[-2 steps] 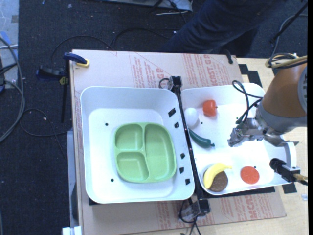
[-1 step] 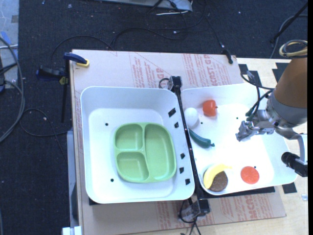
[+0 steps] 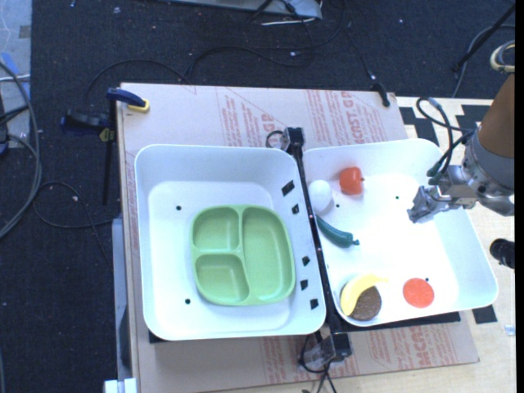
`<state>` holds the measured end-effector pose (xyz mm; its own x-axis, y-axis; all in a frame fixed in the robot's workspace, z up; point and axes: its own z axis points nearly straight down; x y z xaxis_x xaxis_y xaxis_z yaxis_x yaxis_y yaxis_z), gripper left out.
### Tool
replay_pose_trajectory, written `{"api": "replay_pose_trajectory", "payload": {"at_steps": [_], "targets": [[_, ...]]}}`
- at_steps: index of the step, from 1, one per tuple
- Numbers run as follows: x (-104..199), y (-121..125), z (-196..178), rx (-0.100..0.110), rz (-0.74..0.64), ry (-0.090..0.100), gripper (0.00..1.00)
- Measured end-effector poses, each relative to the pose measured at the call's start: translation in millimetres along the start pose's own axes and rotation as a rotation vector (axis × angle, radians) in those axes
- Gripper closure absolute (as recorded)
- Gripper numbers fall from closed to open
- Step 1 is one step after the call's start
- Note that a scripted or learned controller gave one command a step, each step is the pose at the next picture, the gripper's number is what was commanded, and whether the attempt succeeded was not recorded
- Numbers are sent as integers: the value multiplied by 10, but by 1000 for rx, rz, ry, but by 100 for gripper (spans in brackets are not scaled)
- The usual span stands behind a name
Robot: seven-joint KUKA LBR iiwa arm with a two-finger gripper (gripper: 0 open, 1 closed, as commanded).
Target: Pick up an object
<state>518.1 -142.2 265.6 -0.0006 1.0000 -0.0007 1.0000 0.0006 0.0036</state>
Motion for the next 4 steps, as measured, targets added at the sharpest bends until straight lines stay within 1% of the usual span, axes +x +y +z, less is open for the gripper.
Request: {"api": "replay_pose_trajectory", "payload": {"at_steps": [1, 2, 3, 4], "targets": [[440, -31, 104, 4, -3, 1, 100], [953, 83, 94, 4, -4, 2, 100], [1486, 158, 239, 5, -3, 1, 100], [2053, 168, 191, 4, -4, 2, 100]]}}
